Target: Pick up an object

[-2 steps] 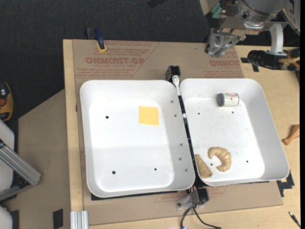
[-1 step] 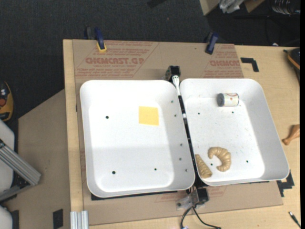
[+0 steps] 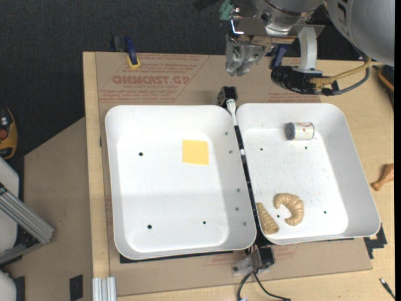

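The arm reaches in from the upper right, wrist pointing down; the gripper hangs raised at the top, its tips seemingly close together, blurred

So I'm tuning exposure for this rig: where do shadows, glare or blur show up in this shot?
Camera view: the left bin is brighter across its lower half, with soft shade over its upper part around the yellow square; the gripper looks slightly blurred; the croissant and small cylinder stay sharp; no harsh glare.
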Controlling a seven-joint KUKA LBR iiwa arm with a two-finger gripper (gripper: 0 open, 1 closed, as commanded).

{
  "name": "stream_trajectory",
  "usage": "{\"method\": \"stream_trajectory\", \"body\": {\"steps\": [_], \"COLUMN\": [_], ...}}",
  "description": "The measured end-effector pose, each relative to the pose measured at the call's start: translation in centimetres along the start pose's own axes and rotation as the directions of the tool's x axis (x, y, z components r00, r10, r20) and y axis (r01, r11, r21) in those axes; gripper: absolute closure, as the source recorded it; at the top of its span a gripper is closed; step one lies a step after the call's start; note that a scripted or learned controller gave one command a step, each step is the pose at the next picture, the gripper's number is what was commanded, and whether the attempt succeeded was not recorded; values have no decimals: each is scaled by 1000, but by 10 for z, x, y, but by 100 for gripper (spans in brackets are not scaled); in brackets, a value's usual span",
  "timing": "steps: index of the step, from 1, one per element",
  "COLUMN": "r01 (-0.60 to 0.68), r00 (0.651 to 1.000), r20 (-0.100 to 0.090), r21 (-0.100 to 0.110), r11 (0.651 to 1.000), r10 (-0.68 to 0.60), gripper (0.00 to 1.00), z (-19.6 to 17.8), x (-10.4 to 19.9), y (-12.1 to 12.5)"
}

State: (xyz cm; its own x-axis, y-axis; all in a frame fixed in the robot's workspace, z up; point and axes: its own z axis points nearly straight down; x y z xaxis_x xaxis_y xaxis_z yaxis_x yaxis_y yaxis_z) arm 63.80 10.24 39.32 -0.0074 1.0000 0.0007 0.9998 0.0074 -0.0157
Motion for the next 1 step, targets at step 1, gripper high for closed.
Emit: {"method": "stream_trajectory", "body": {"steps": [1], "r01": [-2], "r00": [1000], "r20": [1], "r21": [-5], "r11": [1000], "r10": [2], "gripper": [100], "z": [105], "x": [56], "y": [1]}}
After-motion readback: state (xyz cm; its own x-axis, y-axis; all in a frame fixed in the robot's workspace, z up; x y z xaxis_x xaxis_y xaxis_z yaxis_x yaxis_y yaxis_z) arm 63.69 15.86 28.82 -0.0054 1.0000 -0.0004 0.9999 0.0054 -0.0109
